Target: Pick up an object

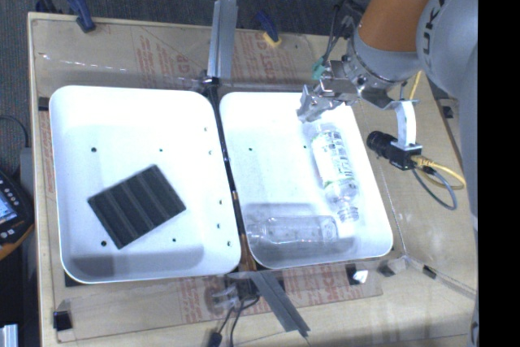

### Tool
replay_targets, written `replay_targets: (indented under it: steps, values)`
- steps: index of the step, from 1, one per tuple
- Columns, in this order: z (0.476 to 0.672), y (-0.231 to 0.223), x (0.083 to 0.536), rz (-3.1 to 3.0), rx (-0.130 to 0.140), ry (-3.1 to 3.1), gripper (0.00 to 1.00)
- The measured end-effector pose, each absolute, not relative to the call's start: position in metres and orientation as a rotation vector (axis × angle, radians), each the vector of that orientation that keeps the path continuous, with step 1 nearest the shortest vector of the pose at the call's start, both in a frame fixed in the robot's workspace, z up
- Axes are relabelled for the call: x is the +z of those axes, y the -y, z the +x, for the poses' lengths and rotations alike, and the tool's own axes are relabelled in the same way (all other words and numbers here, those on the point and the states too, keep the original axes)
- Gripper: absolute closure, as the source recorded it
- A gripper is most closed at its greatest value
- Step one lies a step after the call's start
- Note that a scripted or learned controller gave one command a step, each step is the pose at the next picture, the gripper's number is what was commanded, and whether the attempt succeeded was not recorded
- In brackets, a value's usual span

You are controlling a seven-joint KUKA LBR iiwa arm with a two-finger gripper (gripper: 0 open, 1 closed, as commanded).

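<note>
Over the far edge of the right bin (370, 244), my gripper (313, 106) hovers above the labelled plastic bottle (335, 166), grasping nothing yet; whether it's spread, I can't tell.

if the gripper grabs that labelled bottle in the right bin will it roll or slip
The labelled bottle lies on its side, so a nudge would likely roll it. Its clear plastic looks smooth and probably light, so the gripper could slip off. A second clear bottle sits close and may get bumped.
</note>
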State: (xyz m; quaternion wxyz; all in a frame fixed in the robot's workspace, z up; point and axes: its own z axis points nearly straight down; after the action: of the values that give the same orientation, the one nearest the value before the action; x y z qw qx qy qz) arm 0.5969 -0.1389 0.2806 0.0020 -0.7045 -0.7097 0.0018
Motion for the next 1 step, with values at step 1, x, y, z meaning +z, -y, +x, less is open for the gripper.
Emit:
replay_targets:
  steps: [1]
  values:
    - [0.5612,0.1625,0.1926,-2.358,0.006,2.071,0.0]
